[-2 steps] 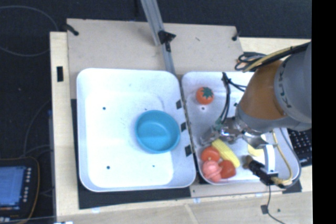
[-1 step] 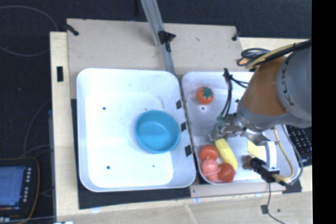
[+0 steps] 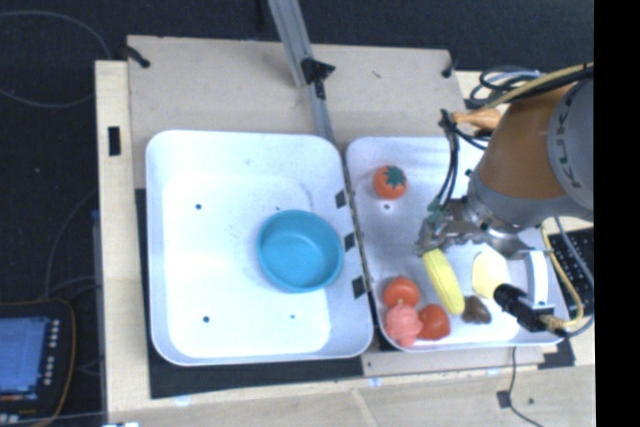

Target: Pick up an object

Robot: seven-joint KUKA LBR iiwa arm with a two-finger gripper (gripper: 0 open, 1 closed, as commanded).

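Two white bins sit side by side on the table [image 3: 230, 85]. One blue bowl [image 3: 299, 250] lies in the left bin [image 3: 180, 185]. In the right bin [image 3: 400, 150] are a strawberry-like toy [image 3: 390, 181], a yellow corn cob [image 3: 442, 279], red and pink toy fruits [image 3: 410, 310] and a pale yellow piece [image 3: 489, 272]. Poised just above the cob's upper end is the hand [image 3: 440, 237]; whether it grips anything cannot be told.

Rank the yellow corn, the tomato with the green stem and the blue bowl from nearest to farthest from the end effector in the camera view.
Measured from the end effector:
1. Yellow corn, just below it in the right bin.
2. Tomato with the green stem, up and to the left in the same bin.
3. Blue bowl, farthest, over in the left bin.
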